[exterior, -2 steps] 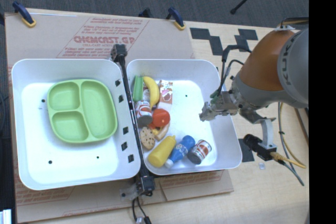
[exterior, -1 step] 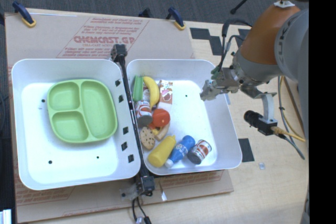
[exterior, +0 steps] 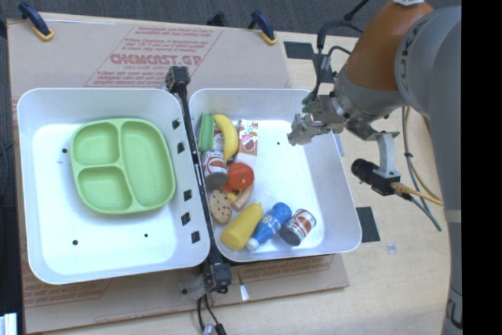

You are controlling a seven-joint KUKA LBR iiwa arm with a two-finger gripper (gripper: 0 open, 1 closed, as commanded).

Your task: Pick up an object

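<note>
The right bin point(exterior: 329, 169) holds a pile of toy food along its left side and front: a banana point(exterior: 228, 136), a green piece point(exterior: 205, 131), a red tomato-like ball point(exterior: 240, 176), a cookie point(exterior: 220, 208), a yellow bottle point(exterior: 242, 225), a blue bottle point(exterior: 271, 222) and a small can point(exterior: 299, 227). My gripper point(exterior: 303, 132) hangs over the right part of this bin, near its far right corner, apart from the pile. Nothing shows between its fingers.
The left bin point(exterior: 47, 231) carries a green three-part plate point(exterior: 123, 165). A black divider clip strip point(exterior: 188, 161) runs between the bins. Cardboard with red print point(exterior: 157, 59) lies behind them. Cables point(exterior: 416, 184) trail off the arm at the right.
</note>
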